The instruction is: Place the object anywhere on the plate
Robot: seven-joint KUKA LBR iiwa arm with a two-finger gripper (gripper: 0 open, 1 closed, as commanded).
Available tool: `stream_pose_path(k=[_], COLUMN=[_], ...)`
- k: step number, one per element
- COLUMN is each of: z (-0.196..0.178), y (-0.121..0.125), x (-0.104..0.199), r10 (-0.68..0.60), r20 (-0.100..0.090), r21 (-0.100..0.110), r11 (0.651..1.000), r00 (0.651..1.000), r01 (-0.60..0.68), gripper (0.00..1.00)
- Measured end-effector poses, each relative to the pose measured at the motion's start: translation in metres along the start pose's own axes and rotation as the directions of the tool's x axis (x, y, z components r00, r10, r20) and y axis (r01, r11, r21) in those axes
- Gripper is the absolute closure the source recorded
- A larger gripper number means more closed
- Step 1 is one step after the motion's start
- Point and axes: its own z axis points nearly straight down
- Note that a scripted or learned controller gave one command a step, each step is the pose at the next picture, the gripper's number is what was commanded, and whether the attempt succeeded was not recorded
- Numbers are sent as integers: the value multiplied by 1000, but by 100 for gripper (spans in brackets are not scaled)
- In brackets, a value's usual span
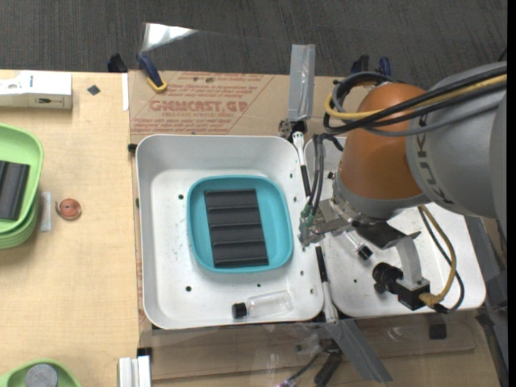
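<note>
Sitting flat inside the raised rim of the teal square plastic plate (280, 224), the black ribbed rectangular block (235, 228) looks placed and contained. The gripper (310, 226) hangs over the bins' adjoining rims, just beside the plate; I cannot tell its opening. A clear black-capped vial (262, 305) lies off-plate in the left white bin (161, 240).

The pale wooden surface (89, 297) carries two white bins side by side, the left bin (149, 240) and the right bin (355, 285). A printed cardboard sheet (201, 103) shows just behind the left bin. At the far left lie a green tray (24, 147), a white box (32, 89), a small black square (94, 90) and an orange disc (69, 209).
</note>
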Motion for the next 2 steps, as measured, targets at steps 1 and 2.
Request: stream_pose_path(k=[1,2], z=[0,-8], y=[0,0], x=[0,-2], r10=[0,1], r20=[0,1], r21=[0,2], r11=[1000,1000], r00=[1000,1000], r01=[0,-1], gripper=[0,100])
